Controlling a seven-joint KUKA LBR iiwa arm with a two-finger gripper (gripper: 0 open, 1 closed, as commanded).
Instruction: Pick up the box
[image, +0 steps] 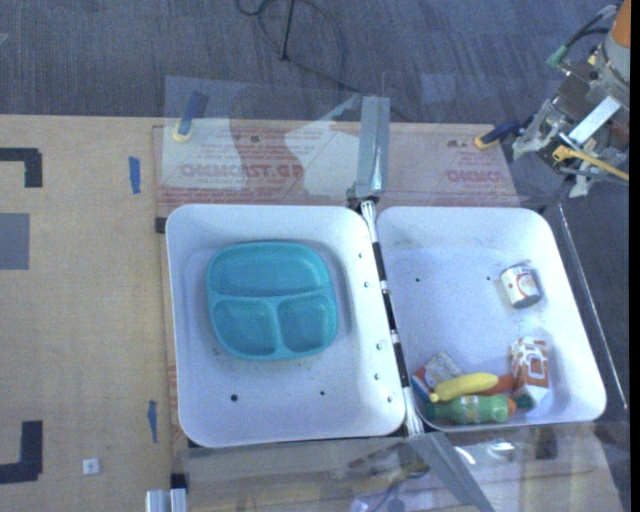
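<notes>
Clutter gathers in the near corner of the right bin (560, 250): a small white-and-orange box (529, 363) stands tilted against the right wall, with a yellow banana-shaped toy (465, 385) and a green bottle-like item (470, 408) lying beside it, and a red-and-white packet (432, 376) partly hidden beneath them. A little can (519, 285) lies apart, farther back, while the left bin (190, 380) carries a teal divided tray (270, 299). Up at the top right corner, beyond the bins and off the worktop (80, 300), the gripper (580, 125) is cut off by the edge and tangled in cables, so whether the jaws are spread or pressed together cannot be told.
</notes>
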